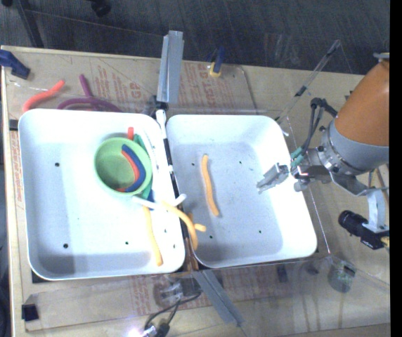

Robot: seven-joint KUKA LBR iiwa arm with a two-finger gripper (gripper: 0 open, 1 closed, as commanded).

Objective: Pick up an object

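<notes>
Right now the gripper [271, 177] hangs over the right bin [243, 251], near its 3 o'clock wall, fingers pointing toward 9 o'clock. Whether those fingers are spread or pressed together I cannot tell; nothing shows between them.

At 9 o'clock from the gripper, well apart from it, an orange strip [209, 184] lies on the bin floor, running roughly from 12 to 6 o'clock with a slight curve.

From the gripper the arm [359, 128] runs back toward 3 o'clock, low over the bin rim: grey wrist first, then the orange band bulging at the frame's edge. Thin cables loop above the wrist.

Further out at 9 o'clock, the left bin [46, 209] holds a green bowl [120, 166] with red and blue pieces nested inside it. A yellow strip [153, 237] lies at 6 o'clock from the bowl, and another yellow piece [187, 223] drapes across the wall between the two bins.

Both bins rest on a tan bench [271, 297]. At 12 o'clock of the left bin lie an orange-red stick [43, 95] and a purple loop [88, 102]. A grey bar [170, 65] stands along the seam between the bins. Dark carpet [222, 12] spreads beyond the bench at 12 o'clock.
</notes>
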